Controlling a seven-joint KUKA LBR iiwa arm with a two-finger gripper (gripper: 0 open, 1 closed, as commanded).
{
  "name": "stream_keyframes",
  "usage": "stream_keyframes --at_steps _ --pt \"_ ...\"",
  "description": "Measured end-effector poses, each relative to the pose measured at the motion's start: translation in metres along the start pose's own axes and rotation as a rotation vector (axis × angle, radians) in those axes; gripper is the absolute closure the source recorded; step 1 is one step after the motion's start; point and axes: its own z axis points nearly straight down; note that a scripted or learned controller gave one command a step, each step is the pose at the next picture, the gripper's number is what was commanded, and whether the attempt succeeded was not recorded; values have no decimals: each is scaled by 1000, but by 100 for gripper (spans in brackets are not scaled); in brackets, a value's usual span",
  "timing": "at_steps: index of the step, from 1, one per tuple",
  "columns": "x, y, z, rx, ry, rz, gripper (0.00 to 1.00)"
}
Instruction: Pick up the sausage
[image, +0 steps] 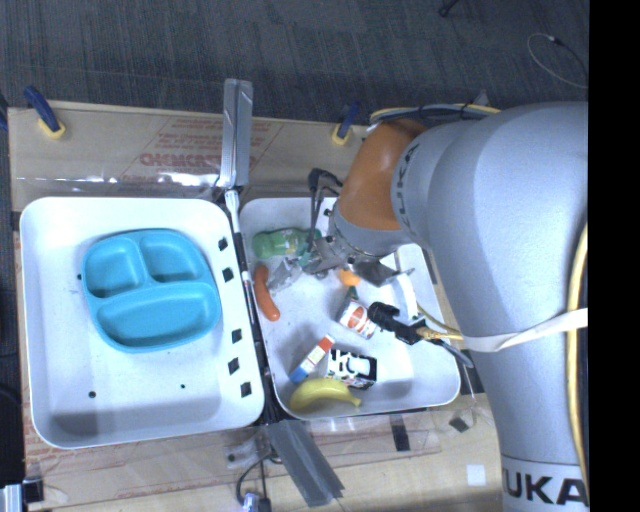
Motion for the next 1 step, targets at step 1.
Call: stream_keyframes --at_steps 1 --pt "1 -1 -7 7 4 -4 100"
